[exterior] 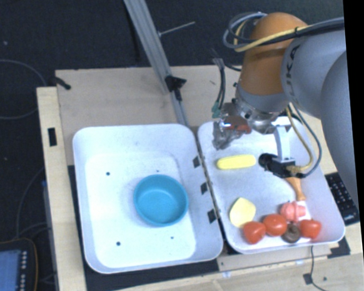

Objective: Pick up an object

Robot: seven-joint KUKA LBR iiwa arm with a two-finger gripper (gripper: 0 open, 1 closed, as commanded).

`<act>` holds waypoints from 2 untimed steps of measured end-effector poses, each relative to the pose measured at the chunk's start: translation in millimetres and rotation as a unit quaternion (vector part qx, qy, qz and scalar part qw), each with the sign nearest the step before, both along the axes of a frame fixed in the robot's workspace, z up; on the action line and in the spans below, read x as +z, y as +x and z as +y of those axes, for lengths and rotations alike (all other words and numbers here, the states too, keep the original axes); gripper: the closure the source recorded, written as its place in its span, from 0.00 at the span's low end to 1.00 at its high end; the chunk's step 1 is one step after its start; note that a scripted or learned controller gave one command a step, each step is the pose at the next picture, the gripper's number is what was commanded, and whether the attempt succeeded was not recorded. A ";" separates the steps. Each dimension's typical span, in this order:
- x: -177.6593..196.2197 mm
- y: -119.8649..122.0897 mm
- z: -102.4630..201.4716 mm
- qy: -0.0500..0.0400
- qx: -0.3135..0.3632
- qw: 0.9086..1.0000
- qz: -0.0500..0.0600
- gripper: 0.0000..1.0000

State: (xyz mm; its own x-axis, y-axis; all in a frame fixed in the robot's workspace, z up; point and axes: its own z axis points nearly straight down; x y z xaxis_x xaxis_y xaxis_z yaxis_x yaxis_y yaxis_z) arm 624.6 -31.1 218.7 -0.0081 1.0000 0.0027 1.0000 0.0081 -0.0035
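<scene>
Yellow and oblong, the banana-like piece (236, 162) lies in the right bin (317, 187) just below our gripper (222, 138), which hovers over that bin's upper left corner with nothing seen in its grasp, while the blue bowl (160, 200) sits in the left bin (97, 180).

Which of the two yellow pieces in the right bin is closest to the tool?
The long yellow piece lying crosswise, just below the tool. The other, a rounder yellow piece, sits lower down beside the red items.
</scene>
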 end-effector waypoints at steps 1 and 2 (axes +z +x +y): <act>5.6 -24.7 50.8 0.000 0.000 1.000 0.000 1.00; 21.2 -32.3 105.3 0.001 0.001 1.000 -0.002 1.00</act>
